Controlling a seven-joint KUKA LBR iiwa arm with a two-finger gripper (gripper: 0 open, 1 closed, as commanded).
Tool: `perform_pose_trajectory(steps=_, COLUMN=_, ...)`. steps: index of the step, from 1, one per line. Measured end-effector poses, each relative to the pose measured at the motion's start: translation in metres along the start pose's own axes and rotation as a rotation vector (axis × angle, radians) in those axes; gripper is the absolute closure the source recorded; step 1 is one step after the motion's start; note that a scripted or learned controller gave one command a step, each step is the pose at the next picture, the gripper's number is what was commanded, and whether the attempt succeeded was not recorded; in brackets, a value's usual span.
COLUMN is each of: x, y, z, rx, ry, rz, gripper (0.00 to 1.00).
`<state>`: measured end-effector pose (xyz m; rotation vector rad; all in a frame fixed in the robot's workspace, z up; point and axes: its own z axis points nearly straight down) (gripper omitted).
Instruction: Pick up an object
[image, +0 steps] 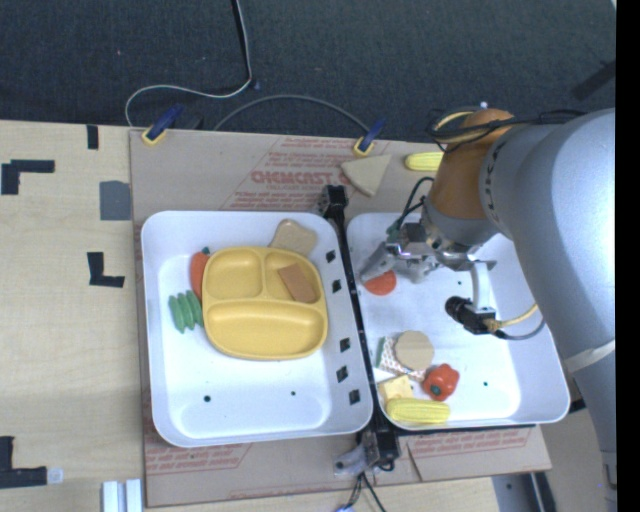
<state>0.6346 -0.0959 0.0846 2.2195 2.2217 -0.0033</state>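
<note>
Nearest, against the front wall of the right bin (540, 405): one yellow corn cob (418, 411), one red tomato (441, 381) just behind it, one small yellow block (396, 389) and one round tan biscuit (413, 350), all crowded into the front left corner. Open white floor to their right, out to the right rim.

Across the divider in the left bin (250, 405): bare floor along the whole front. One yellow divided plate (265, 325) at mid-bin, with one brown slice (297, 282) in its far right compartment. One bunch of green beans (185, 311) and one orange carrot (198, 272) squeezed between plate and left wall; one slice of bread (293, 237) at the plate's far edge.

Farther back in the right bin: one red-orange piece (380, 283) on the floor near the divider, just beside the tip of the grey arm (560, 230). Jaws over that spot; open or closed impossible to tell, contact with the piece likewise.

Beyond the bins, on the table's cardboard (290, 180): one tan wedge (365, 175), one yellow cob (424, 160), two blue clips (160, 128) at the far edge.
</note>
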Motion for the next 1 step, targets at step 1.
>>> perform_pose_trajectory(steps=1, x=0.0009, y=0.0009, z=-0.0109, rx=-0.001, ry=0.001, rz=-0.001, gripper=1.0)
